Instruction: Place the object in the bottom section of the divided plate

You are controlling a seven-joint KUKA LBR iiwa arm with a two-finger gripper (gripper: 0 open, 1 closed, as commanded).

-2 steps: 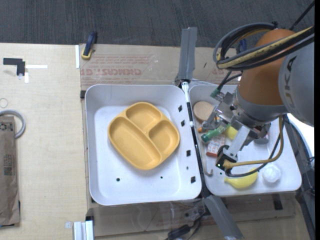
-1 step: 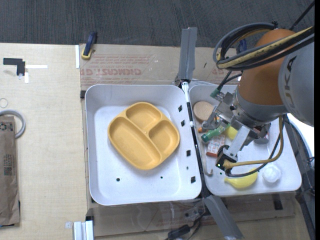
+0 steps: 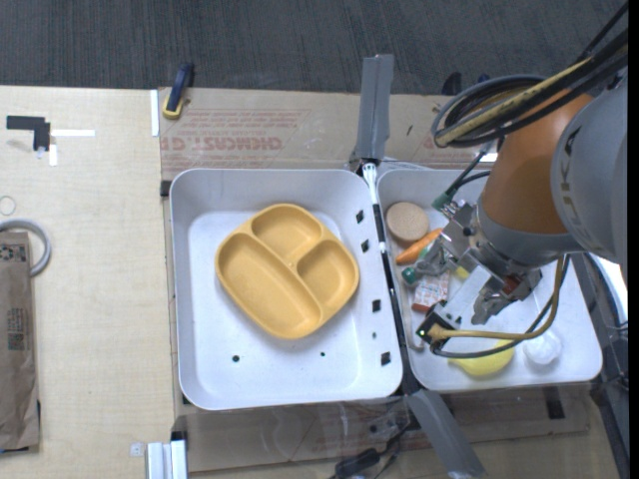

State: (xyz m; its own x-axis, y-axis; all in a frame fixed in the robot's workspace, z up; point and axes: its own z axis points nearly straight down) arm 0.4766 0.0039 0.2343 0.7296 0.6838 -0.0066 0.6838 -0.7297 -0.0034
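A bulky grey arm (image 3: 599, 168) with an orange band (image 3: 529, 183), looped with black and yellow cables (image 3: 499, 103).

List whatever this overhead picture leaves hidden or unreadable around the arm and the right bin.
- Gripper: the wrist above covers it in the camera view, so its state is unreadable.
- Yellow object: partly hidden by a cable; its kind is unclear.
- Small packet: print too small to read.
- Right bin: the arm covers its middle.
- Carrot: one end hidden under clutter.

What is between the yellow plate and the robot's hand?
In the camera view, the bin walls stand between plate and gripper, plus bare white bin floor.
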